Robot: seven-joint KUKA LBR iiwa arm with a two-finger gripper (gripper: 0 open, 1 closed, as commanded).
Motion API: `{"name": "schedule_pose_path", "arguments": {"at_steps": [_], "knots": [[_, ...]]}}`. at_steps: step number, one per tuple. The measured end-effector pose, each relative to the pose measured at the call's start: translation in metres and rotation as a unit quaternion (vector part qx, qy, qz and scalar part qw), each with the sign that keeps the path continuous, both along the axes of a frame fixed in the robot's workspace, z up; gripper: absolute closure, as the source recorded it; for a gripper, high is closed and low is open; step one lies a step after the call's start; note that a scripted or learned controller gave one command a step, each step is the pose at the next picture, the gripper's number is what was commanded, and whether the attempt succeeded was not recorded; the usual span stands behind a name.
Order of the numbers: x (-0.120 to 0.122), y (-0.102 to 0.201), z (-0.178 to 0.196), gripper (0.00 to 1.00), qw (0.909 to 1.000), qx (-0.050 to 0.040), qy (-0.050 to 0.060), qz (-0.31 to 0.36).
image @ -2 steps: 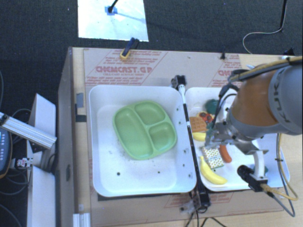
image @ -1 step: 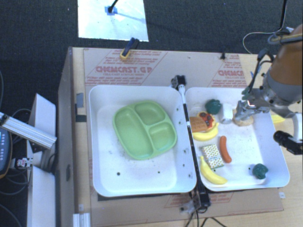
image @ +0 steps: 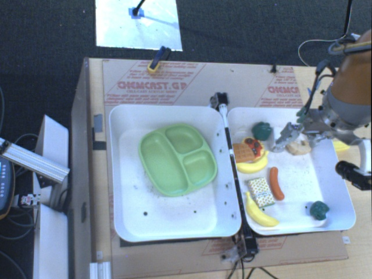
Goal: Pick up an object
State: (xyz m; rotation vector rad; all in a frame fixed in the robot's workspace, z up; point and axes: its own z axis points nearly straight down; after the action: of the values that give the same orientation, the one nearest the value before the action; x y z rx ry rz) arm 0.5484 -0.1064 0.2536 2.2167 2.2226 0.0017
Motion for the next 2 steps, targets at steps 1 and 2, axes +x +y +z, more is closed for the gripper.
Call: {"name": "schedule_pose_path", "arguments": {"at_steps": [1, 2], "knots": [[-0.03, 0.004, -0.121, 0.0, 1.0, 0.0008, 0.002, -0.001], [0.02, 0.022, -0.17, 0.0, 1.0, 0.0007, 0.001, 0.0]]}}
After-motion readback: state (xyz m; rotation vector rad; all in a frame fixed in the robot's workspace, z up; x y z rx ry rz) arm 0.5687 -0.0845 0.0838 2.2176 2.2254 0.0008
